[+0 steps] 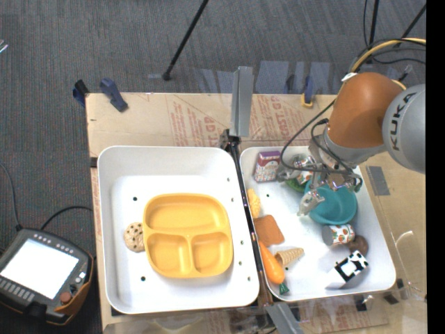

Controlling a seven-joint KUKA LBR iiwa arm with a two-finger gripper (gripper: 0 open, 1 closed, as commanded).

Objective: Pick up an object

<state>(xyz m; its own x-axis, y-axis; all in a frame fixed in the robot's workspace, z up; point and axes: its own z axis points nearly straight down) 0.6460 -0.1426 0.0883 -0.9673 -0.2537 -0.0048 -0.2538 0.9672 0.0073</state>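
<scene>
Camera view: arm enters from 3 o'clock, orange band above the wrist. Gripper (313, 199) sits low over the right bin (379, 218), fingers apart, nothing between them; one finger touches the 9 o'clock edge of a teal bowl (339, 206). Right bin also holds a carrot (273, 264) at 7 o'clock, an ice-cream cone (290, 255) beside it, and a small carton (266, 165) at 11 o'clock. Left bin (111, 186): yellow divided tray (188, 234) centred, cookie (133, 236) touching its 9 o'clock edge.
</scene>
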